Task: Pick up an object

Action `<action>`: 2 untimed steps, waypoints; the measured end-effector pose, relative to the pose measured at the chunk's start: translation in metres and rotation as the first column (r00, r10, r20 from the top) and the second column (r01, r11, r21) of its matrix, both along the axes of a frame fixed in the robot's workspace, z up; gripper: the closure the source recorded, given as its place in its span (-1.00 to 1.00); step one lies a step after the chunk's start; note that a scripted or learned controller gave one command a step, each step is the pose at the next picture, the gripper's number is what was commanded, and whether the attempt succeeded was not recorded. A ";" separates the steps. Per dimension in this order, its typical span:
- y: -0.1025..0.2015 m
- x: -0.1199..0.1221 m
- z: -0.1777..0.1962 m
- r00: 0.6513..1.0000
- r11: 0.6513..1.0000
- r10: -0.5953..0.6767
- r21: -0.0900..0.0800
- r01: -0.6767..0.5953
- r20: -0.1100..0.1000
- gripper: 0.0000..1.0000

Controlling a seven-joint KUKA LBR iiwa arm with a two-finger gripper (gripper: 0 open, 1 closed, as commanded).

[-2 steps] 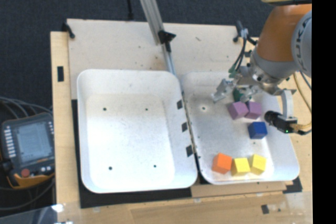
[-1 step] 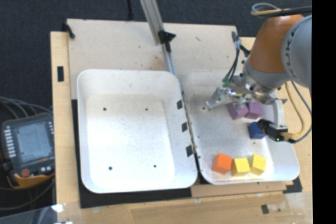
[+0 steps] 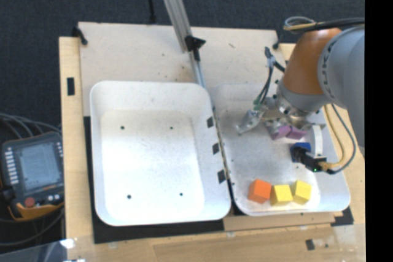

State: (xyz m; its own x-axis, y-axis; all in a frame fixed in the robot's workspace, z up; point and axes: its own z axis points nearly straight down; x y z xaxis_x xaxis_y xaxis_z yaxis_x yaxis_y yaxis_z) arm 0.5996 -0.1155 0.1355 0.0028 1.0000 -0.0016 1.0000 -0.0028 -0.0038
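Observation:
In the right bin, an orange block and two yellow blocks sit in a row along the front wall. A purple object lies partly hidden under the wrist, near the bin's middle right. The gripper hangs low over the right bin's upper middle, left of the purple object and well behind the row of blocks. The grey arm with its orange band reaches in from the right above it.
The left bin lies beside the right one. A slanted metal pole rises from the bench behind the bins. A blue part with a cable sits by the arm. A teach pendant lies far left.

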 end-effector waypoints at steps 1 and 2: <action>0.000 0.002 0.014 1.000 1.000 -0.005 0.001 0.005 0.008 1.00; 0.000 0.002 0.079 1.000 1.000 0.006 0.000 -0.006 0.012 1.00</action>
